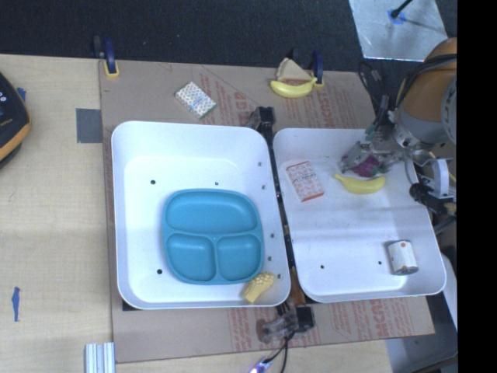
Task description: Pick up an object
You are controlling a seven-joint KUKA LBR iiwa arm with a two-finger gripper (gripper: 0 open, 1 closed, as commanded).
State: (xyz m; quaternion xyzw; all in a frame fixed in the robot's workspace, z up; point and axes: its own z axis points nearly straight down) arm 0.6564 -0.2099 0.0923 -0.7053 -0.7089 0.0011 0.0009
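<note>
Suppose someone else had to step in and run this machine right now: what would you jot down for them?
Hand: down in the right bin, at its upper part, over a small purplish object; whether it grips is unclear.
Right bin also holds a yellow banana just below the hand, a red-printed card and a small white cylinder.
Left bin holds a blue divided tray and a yellow piece at its lower edge.
Done: nothing visibly lifted.
Left: grasp an object and raise it.
</note>
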